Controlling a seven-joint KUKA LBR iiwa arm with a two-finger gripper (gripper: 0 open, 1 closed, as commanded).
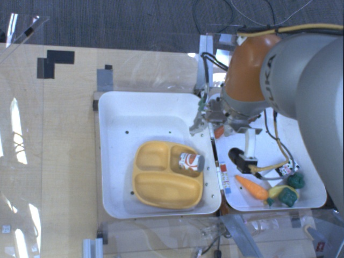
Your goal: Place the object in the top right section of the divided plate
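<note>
The can, small with a red and white label, lies on its side in the top right section of the yellow divided plate, touching nothing but the plate. The plate sits in the lower middle of the left bin, its two other sections bare. The tool hangs above the upper right corner of that bin, near the wall where the two bins meet, up and to the right of the can and apart from it; whether it is apart or together I cannot tell. The grey arm with its orange band comes in over the right bin, where a carrot, a yellow piece and green pieces lie close together along the near edge. Both bins rest on a pale wooden tabletop streaked with bright reflections; black tape forms an L-like mark near its far left corner. Beyond the tabletop lies dark grey carpet, with thin black cables looping across it.
</note>
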